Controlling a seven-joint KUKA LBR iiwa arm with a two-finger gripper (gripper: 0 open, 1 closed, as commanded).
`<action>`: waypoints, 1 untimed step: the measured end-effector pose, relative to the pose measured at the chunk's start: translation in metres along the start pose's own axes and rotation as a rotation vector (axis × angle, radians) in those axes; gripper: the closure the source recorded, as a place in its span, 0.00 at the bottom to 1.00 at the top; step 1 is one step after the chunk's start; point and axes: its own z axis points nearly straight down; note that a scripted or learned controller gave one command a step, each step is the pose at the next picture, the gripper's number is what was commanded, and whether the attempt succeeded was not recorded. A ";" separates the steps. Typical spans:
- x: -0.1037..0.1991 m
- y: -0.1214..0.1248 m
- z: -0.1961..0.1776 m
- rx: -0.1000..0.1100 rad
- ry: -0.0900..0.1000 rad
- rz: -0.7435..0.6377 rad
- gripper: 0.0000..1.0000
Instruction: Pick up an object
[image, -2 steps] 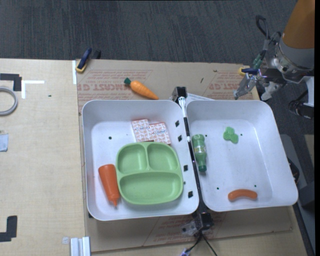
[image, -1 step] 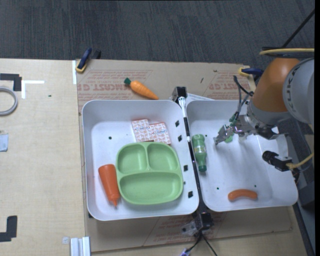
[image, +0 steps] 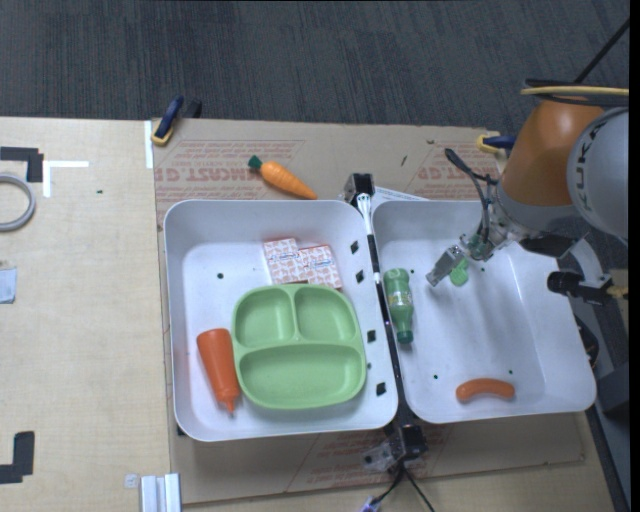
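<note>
End effector (image: 452, 267), perhaps gripping green plastic

Dark carpet (image: 300, 50) (ribbed), wooden bench (image: 80, 350)

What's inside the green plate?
The green plate has three compartments, and all three look bare: just green plastic. It sits in the left bin, with the orange bottle beside it. Whatever lies under the plate is covered.

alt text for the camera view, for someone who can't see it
A grey arm's gripper hangs over the right bin, which holds a green bottle and a sausage. The left bin holds a green divided plate.
</note>
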 end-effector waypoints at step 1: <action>-0.001 0.001 -0.011 -0.003 -0.003 0.003 1.00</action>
